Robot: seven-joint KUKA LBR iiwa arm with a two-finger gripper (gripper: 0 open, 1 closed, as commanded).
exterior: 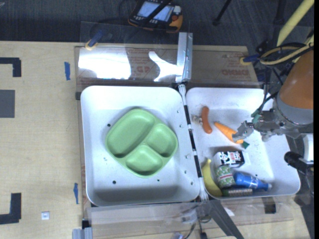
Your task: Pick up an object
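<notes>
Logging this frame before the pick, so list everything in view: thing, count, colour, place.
bins: 2, white, side by side on bench
plate: 1, green, three-part, left bin
sausage: 1, reddish, right bin, top
carrot: 1, orange, right bin, beside sausage
carton: 1, black-and-white, right bin
can: 1, green label, below carton
banana: 1, yellow, right bin's left wall
bottle: 1, blue, right bin, bottom
pendant: 1, black, floor beyond bench
arm: 1, grey and orange, right
hand: 1, over carrot's end

Right bin contents: sausage (205,120), reddish, lying upright near the divider; carrot (225,130), orange, slanting just beside it; cow-print carton (230,158) below; green can (225,175); blue bottle (250,181) on its side; banana (210,179), yellow, along the bin's lower left edge.
</notes>
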